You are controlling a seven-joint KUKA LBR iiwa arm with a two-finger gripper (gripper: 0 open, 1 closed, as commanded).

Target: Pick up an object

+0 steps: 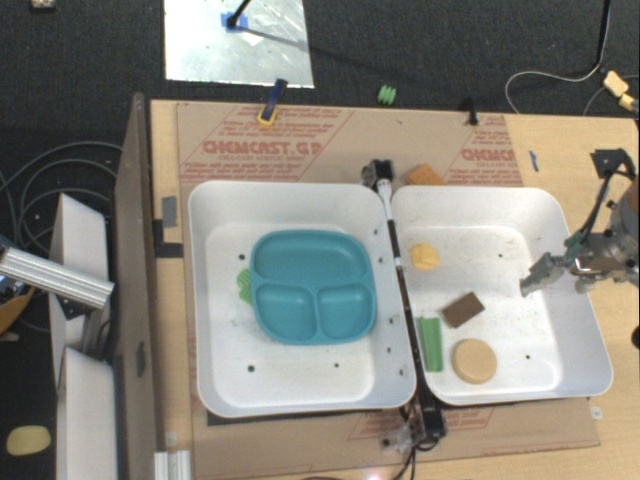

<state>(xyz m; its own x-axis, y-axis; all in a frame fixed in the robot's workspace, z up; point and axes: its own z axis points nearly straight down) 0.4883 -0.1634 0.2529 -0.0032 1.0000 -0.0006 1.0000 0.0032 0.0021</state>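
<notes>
In the right bin lie a small yellow piece, a brown block, a green bar and a round tan disc. My gripper hangs over the right side of that bin, to the right of the brown block and apart from every object. Nothing shows between its fingers. The left bin holds a teal divided plate with a green piece peeking out at its left edge.
An orange block lies on the bench just behind the right bin. A metal divider runs between the bins. Cables lie at the back right, and a yellow-and-blue tool rests behind the left bin.
</notes>
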